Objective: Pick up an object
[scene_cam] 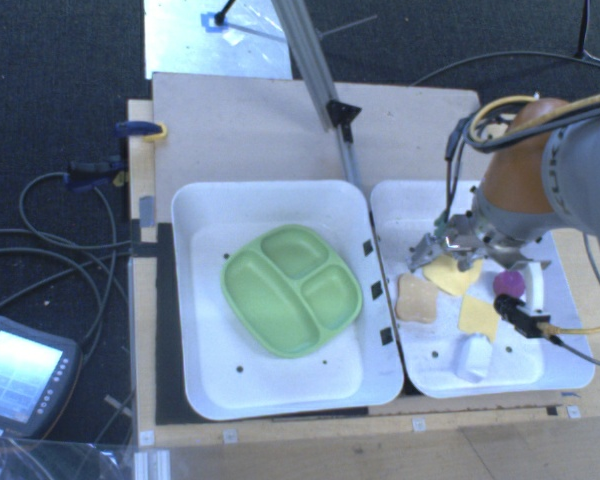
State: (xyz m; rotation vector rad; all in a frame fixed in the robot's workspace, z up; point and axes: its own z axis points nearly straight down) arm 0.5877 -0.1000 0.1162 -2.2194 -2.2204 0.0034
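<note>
Bread slice (416, 298), yellow pieces (478, 316) and purple ball (509, 283) are held in right bin (570, 368); green divided plate (292, 290) in left bin (195, 268); gripper (442, 245) state cannot be told.

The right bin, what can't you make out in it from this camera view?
- Gripper: finger state unreadable; the arm's wrist covers it from above.
- Yellow piece: its upper part is hidden under the gripper, so contact can't be judged.
- Purple object: partly hidden by the arm, too small to identify.
- Right bin: its far right corner is covered by the arm.
</note>
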